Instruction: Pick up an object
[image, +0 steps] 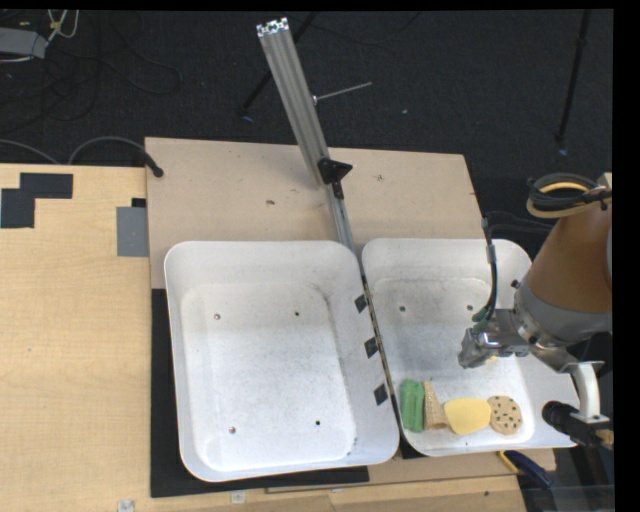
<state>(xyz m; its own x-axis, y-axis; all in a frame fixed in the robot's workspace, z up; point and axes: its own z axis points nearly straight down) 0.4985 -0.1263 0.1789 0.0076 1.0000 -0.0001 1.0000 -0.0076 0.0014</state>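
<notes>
Lower right: gripper (480, 350) hangs above the right bin (440, 270); whether it is open I cannot tell. 3 toys lie below; centre over the yellow piece (466, 416) before descending.

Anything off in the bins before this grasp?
Nothing damaged or spilled. The green piece, yellow piece and cookie are all crowded along the right bin's near edge, tightly side by side. The claw sits above them, over bare bin floor.

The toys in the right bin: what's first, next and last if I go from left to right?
Green toy → tan piece → yellow toy → cookie.
</notes>
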